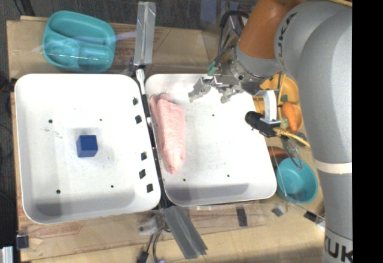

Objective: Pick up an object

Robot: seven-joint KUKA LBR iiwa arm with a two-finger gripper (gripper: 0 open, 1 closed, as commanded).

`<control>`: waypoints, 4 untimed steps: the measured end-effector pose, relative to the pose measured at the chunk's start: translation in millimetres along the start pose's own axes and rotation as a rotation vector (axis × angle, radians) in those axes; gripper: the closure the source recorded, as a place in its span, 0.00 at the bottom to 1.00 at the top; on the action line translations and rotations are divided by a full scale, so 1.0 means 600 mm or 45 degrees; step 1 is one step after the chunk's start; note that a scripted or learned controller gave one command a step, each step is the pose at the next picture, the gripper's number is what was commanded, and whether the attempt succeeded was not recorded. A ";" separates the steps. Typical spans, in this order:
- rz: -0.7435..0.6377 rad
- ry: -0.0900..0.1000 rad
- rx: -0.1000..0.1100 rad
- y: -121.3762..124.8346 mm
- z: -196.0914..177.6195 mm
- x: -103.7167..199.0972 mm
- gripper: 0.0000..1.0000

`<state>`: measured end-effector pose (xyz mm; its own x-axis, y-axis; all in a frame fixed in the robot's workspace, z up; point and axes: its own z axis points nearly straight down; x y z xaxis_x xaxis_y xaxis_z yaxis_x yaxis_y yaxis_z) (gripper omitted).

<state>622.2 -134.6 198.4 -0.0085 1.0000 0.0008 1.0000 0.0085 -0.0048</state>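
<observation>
On the bench, two white bins are seen; the gripper is spread, nothing held; a cloth and block remain unpicked.

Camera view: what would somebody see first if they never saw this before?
Probably the big grey arm with its orange band, coming in from the right, its pincer above the right bin. Next, the pink cloth lying along that bin's left side. Then the small blue cube sitting alone in the left bin.
</observation>
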 end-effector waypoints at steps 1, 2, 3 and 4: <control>-0.151 0.001 0.000 0.058 0.169 0.060 0.00; -0.201 -0.001 -0.003 0.011 0.177 0.067 0.00; -0.267 -0.001 -0.005 -0.065 0.176 -0.001 0.00; -0.340 -0.001 -0.006 -0.111 0.177 0.061 0.00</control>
<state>554.9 -98.6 92.4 -0.2718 0.9624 0.0004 0.9624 0.2718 -0.0002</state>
